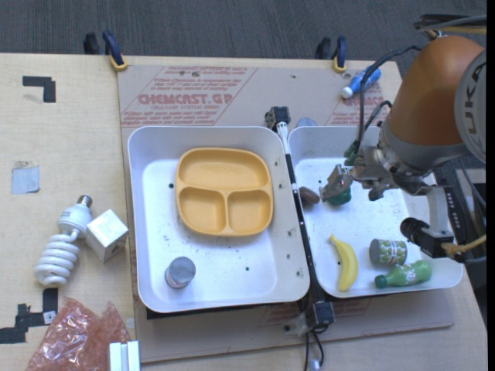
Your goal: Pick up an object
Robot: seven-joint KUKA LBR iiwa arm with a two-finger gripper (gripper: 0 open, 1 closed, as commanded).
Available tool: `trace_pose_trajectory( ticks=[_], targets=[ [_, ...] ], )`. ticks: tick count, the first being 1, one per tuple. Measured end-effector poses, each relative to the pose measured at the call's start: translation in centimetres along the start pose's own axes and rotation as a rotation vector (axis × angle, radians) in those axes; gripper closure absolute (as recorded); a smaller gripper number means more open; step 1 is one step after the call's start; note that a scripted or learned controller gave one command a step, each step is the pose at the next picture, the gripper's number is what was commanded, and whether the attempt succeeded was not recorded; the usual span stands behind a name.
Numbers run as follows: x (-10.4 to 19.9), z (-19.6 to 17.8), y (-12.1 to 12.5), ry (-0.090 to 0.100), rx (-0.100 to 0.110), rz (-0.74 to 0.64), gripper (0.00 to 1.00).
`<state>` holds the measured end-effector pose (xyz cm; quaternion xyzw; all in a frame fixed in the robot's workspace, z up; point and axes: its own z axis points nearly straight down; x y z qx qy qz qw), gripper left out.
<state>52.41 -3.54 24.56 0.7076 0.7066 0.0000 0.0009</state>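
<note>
Hovering over the right bin [325, 147], your gripper [340, 182] sits on a small green object [338, 195] near the divider; I cannot tell its jaw state. Expect slipping against the brown lump [309, 197] just beside it.

Grey arm [472, 107], broad orange band above wrist, black cables looping alongside, metallic gripper [340, 182].

Both bins [147, 230] are smooth white plastic, lightly speckled. The divided plate [224, 189] is matt yellow plastic. Below it lies a dull metal disc [180, 271]. The banana [345, 263] looks glossy. The worktop [62, 145] is matt, pale board.
</note>
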Motion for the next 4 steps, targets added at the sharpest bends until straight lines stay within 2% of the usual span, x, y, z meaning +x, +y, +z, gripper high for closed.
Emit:
trace_pose_trajectory(
  ticks=[1, 2, 3, 4],
  targets=[
    [-6.0, 4.8, -4.6, 0.001, 0.001, 0.000, 0.00],
    [-10.7, 10.4, 3.1, 0.000, 0.001, 0.000, 0.00],
    [-15.7, 8.7, 13.1, -0.001, 0.000, -0.004, 0.00],
    [-11.8, 15.3, 9.4, 0.001, 0.001, -0.004, 0.00]
  ],
)
